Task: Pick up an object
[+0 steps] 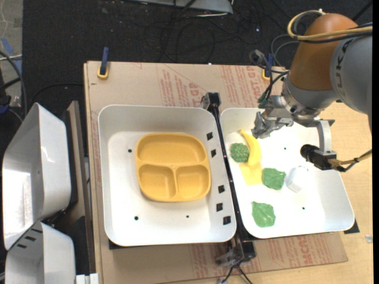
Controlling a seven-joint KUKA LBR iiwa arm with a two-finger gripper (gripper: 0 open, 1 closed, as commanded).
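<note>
My gripper (260, 130) hangs over the far left part of the right bin (331, 209), just above the top end of a yellow banana-shaped piece (251, 147). Beside that piece lies a green broccoli floret (239, 152), and below it a flat yellow block (252, 174). Toward the middle of the bin rest a green leafy lump (273, 178) and a small white object (294, 180). Another green lump (263, 213) lies near the bin's front. Nothing shows in the gripper's grasp.
The left bin (115, 206) holds a yellow divided plate (173, 165). A black divider with clips (224, 170) runs between the two bins. A black fitting with a cable (315, 155) hangs from the arm over the right bin. White tubs (32, 170) stand off the bench at left.
</note>
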